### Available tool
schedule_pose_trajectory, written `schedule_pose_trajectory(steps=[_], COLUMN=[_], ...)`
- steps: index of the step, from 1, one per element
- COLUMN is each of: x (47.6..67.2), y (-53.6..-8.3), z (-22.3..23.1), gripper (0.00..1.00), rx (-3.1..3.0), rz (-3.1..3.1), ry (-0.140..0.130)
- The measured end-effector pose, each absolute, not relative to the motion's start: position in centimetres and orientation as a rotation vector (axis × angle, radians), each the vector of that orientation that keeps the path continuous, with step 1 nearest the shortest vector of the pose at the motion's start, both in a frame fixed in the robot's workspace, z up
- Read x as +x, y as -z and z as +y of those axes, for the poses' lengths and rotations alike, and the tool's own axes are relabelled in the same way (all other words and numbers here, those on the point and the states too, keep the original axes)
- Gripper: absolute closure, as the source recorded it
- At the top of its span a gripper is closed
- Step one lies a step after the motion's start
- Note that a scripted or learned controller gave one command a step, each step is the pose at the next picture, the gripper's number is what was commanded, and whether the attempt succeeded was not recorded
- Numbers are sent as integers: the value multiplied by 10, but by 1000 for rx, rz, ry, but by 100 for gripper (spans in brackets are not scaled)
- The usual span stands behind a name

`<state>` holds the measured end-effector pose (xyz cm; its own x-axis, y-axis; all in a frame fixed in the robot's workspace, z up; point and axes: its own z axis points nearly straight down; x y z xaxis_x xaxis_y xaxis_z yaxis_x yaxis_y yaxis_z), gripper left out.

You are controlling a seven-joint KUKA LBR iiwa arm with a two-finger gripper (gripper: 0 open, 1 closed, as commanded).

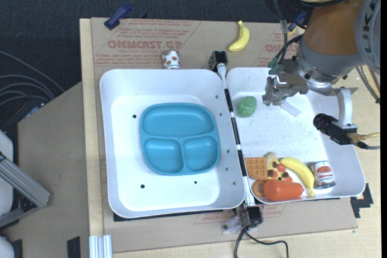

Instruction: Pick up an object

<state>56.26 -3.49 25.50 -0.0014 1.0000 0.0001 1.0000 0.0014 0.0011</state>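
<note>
I take the blue sectioned tray [179,144] as my landmark; it lies in the middle of the left bin [115,99]. Above and right of it, on the board past both bins, lies a small yellow banana [239,38]. Right of the tray, across the divider, a green ball [246,106] rests on the floor of the right bin [284,130]. My pincer [273,95] hangs just right of that ball, near it but apart; whether my fingers are spread or pressed together I cannot tell. Lower right of the tray a waffle [256,167], a red-orange piece [282,190], a second banana [300,171] and a small can [324,173] crowd together.
</note>
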Motion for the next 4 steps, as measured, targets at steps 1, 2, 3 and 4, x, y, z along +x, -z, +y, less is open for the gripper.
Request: schedule_pose_trajectory(steps=[1,2,3,4], x=[548,574,544,606], y=[-215,-277,-214,-267], z=[26,-37,-13,-50], gripper=[100,100,100,100], rx=[2223,2221,2224,2221], rz=[2225,2220,2223,2220], ry=[3,0,2,-1])
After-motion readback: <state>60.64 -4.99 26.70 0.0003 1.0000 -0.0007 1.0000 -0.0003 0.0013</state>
